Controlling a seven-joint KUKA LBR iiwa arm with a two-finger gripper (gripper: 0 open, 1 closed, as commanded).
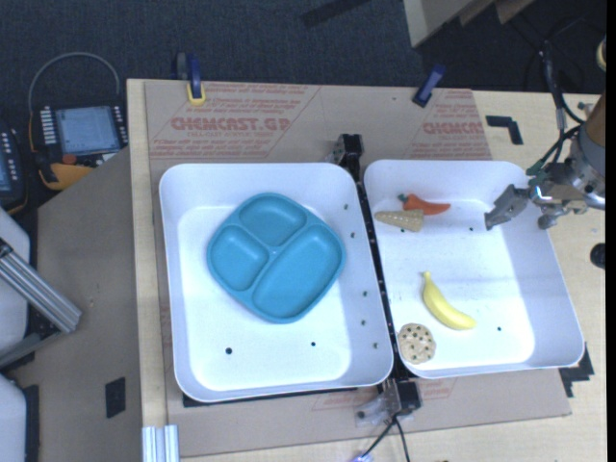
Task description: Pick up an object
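The right bin [539, 287] holds a yellow banana [448, 303] near its middle and a round speckled cookie [416, 343] at its front left corner. An orange carrot [425, 203] and a beige wedge-shaped piece [400, 220] lie at its back left. My gripper [526, 212] hangs over the bin's back right edge, open, with nothing between its fingers. It is well to the right of the carrot and up and to the right of the banana.
A blue three-compartment plate [276, 256] lies in the left bin [183, 296]. A ridge with black clamps [348, 148] divides the two bins. Cables and the arm's wrist [587, 162] stand at the right edge.
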